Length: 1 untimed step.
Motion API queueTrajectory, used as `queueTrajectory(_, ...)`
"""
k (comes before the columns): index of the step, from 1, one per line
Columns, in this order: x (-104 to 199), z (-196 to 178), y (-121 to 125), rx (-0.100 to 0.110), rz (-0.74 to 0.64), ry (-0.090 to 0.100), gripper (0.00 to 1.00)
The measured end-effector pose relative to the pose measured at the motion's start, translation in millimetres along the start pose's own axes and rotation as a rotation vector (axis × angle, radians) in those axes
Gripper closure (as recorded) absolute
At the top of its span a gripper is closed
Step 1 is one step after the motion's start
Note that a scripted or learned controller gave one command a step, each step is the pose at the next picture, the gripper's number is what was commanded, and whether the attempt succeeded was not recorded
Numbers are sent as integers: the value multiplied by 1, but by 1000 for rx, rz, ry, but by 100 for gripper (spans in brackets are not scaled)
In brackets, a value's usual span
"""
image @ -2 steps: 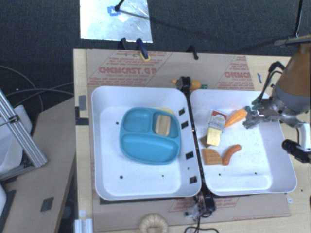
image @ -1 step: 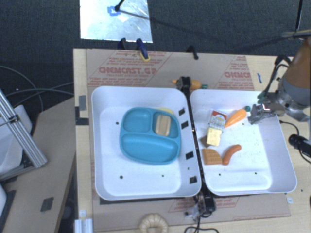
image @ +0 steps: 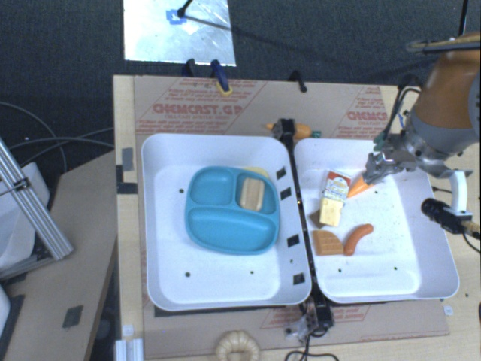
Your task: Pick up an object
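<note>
My gripper (image: 378,167) hangs low over the back of the right bin (image: 421,269). An orange carrot-like piece (image: 358,189) lies just below and left of its tip; whether they touch I cannot tell. A small red and white carton (image: 337,183) stands left of the carrot, with a yellow cheese wedge (image: 331,212) in front of it. Nearer the front lie a tan cracker-like piece (image: 327,242) and a red-orange sausage (image: 358,238).
The left bin (image: 169,277) holds a blue divided plate (image: 225,228) with a tan bread piece (image: 251,195) in its back right compartment. A black divider with clips (image: 299,216) runs between the bins. A black cable fitting (image: 440,213) overhangs the right bin's right side.
</note>
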<state>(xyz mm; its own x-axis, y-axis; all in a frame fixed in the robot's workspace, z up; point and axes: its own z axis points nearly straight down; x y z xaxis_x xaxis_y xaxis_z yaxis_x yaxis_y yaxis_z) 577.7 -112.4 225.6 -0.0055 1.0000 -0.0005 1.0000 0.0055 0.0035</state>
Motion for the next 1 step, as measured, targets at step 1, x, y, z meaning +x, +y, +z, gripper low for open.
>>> queueTrajectory(1,49,-9,27,0,0,1,100)
